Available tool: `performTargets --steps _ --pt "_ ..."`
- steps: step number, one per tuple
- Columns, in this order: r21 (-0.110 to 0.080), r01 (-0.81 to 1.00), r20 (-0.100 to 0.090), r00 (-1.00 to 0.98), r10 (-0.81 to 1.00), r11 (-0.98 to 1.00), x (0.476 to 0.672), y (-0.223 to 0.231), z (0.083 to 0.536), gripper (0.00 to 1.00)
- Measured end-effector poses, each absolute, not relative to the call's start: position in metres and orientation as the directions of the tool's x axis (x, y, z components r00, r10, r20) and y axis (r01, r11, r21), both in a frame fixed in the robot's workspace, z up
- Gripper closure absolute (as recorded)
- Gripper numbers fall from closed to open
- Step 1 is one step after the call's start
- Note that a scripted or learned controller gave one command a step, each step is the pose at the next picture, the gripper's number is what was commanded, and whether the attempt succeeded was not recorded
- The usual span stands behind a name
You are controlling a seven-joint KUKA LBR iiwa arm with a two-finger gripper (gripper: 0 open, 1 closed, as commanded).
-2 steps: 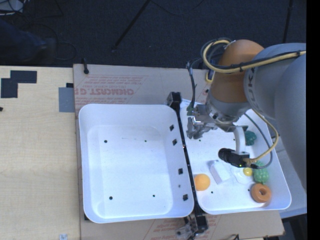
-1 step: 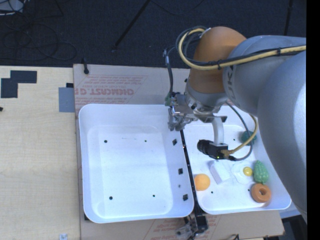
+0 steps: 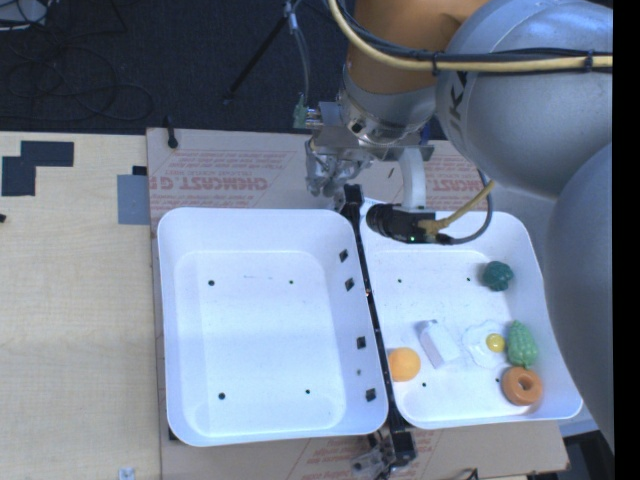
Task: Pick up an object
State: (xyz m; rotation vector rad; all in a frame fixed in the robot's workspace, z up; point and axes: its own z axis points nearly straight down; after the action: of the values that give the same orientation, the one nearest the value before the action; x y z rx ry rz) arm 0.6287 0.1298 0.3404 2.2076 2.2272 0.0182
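Grey arm (image 3: 520, 78) overhead, fingers (image 3: 330, 173) unclear; right bin (image 3: 545, 268) holds six objects, one each.

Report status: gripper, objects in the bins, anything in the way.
Gripper hovering above the bins' far edge, nothing visibly held. Orange ball, green bumpy fruit, brown ring doughnut lying in right white bin. Nothing blocking.

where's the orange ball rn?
In the camera view the orange ball sits in the right bin, near its front-left corner by the divider between the bins, just left of the small white block.
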Motion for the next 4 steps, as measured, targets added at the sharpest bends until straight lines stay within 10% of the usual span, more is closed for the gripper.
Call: performTargets --steps 2,4 --pt "-0.006 1.000 -0.001 -0.004 1.000 0.004 0.605 0.245 0.246 1.00" --pt "0.001 1.000 0.000 -0.006 1.000 0.006 0.631 0.244 0.317 1.00"
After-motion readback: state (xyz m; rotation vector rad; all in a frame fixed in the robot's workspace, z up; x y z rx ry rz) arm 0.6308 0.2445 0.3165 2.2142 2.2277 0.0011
